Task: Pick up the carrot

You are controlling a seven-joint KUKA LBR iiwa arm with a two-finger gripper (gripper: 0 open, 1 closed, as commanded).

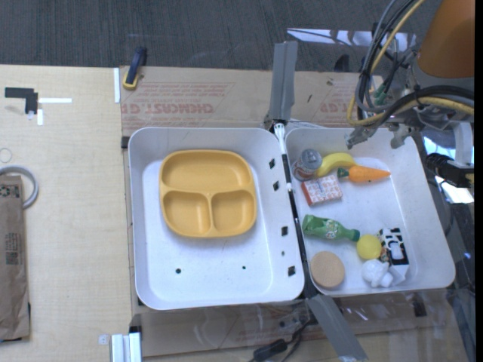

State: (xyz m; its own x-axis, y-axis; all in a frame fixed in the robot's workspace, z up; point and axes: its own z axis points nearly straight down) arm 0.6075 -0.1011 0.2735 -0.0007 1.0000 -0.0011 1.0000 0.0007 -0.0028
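Nearest the camera, along the front wall of the right-hand shallow white bin (434, 281), a flat round tan disc (327, 269), a small yellow ball (369, 246), a white crumpled lump (377, 274) and a small black-and-white block (394, 246) are lying in a row. Just behind them a green plastic bottle (329, 228) is lying on its side.

Task object: the orange carrot with a green stub end (364, 174) is lying flat in the back half of the same bin, tip pointing to the view's right. Its green end is touching or nearly touching a yellow banana (334, 162). Left of these, a small grey-topped can (309, 159) and a red-and-white patterned card packet (322, 191) are sitting close by.

The left-hand white bin (143, 225) is carrying a yellow three-compartment plate (207, 193), well apart from the carrot.

The grey arm with its orange band (451, 29) is hanging over the back right corner of the right bin, cables looping around the wrist. The hand (377, 130) is sitting above the bin's rear rim, behind and above the carrot, touching nothing I can make out and holding nothing.

Risks, as judgement: the banana is crowding the carrot's thick end, so a descent placed too far left is likely to catch the banana or pinch both. The carrot is tapered and round, so a closure near the tip is liable to squeeze it out sideways. A grasp across the mid-body, clear of the banana, looks safest.

Hand opening: cannot tell; cables and shadow are obscuring it.
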